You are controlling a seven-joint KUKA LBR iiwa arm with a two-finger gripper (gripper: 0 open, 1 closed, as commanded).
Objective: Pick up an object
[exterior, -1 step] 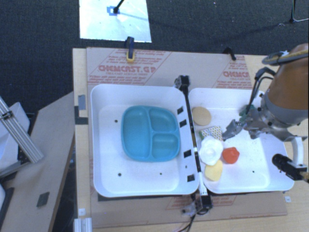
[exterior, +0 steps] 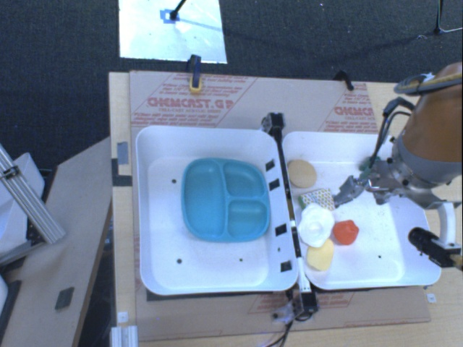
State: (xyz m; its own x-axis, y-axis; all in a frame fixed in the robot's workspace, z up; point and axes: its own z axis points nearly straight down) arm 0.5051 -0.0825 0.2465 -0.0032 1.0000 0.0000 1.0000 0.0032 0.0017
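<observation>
Two white bins are sitting on the counter [exterior: 123, 194]. I am holding my hand [exterior: 346, 191] over the right bin [exterior: 376, 259], near a red object [exterior: 346, 232]. Whether it is clenched, I cannot tell.

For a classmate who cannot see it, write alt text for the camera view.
A grey and orange arm reaches from the right over the right bin, its tool low near a tan disc, a white piece, a red piece and a yellow piece. The left bin holds a blue tray.
</observation>
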